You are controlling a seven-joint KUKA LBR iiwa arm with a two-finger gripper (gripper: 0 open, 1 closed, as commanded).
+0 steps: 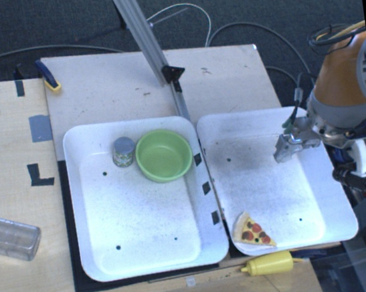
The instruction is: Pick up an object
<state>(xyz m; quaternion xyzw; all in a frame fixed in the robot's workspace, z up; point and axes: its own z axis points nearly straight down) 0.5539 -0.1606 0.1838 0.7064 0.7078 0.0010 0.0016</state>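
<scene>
Overhead, the two white bins sat side by side on the bench, the left bin (97, 255) holding a green bowl (164, 155) near its far edge, with a small grey-lidded tin can (123, 152) standing upright just beside it, on the bowl's left. The right bin (329, 222) held a toy pizza slice (251, 230) — yellow with red spots — lying flat in its near left corner, close to the divide between the bins. The gripper (285, 150) hung over the right bin's far right part, well apart from the pizza slice, at the end of the grey arm (341, 96) with its orange band reaching in from the right; nothing was seen between its fingers, though whether they stood wide or narrow could not be told from this angle. Outside the bins, a yellow mustard bottle (270, 264) lay on its side along the bench's near edge just below the right bin, a clear plastic container (6, 235) lay on the wooden surface to the left, and a metal pole (144, 36) slanted in from the top — its lower end meeting the gap between the bins.
</scene>
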